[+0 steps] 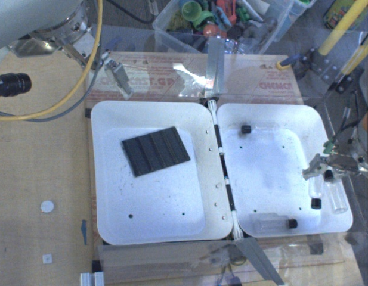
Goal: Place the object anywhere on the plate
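Three clear plastic tubes with black caps lie in the right bin (231,159); one tube (273,223) rests along its near edge, light, stiff and slippery, best pinched mid-barrel. The dark ribbed plate (155,151) sits in the left bin (106,207). The tool (327,167) hovers at the right bin's right edge; whether it is wide or narrow, I cannot tell.

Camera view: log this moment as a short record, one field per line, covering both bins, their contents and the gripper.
left bin: holds a dark ribbed plate, lying flat and turned at a slant, toward the far half
right bin: holds clear vials with black caps
vial at far side: lying down, cap toward the left bin
vial at near edge: lying down, cap toward the right
vials at right rim: beside the gripper, count unclear
gripper: over the right bin's right rim
plate status: nothing on it
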Robot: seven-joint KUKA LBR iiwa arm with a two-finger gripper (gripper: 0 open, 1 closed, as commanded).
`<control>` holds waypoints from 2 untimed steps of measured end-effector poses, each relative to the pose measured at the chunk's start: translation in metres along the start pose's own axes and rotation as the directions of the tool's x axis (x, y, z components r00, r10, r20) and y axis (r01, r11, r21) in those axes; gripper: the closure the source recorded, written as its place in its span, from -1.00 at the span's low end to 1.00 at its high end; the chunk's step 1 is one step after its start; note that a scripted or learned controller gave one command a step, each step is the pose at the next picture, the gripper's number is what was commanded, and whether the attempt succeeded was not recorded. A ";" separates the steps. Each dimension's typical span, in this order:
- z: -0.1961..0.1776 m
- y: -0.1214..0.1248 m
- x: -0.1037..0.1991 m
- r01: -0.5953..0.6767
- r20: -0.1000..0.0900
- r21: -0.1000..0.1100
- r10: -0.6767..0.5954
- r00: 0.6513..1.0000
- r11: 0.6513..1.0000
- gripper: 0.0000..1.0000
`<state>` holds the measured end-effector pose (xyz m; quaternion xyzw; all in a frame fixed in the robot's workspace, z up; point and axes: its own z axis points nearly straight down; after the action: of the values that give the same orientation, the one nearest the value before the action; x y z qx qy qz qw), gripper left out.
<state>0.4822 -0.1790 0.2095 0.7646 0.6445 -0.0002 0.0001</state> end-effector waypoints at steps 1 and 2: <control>-0.124 -0.017 0.087 0.185 0.000 -0.001 -0.185 0.983 0.983 1.00; -0.136 -0.025 0.138 0.681 0.002 -0.004 -0.681 0.733 0.733 1.00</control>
<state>0.4808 -0.0389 0.3452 0.4760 0.8794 0.0010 0.0017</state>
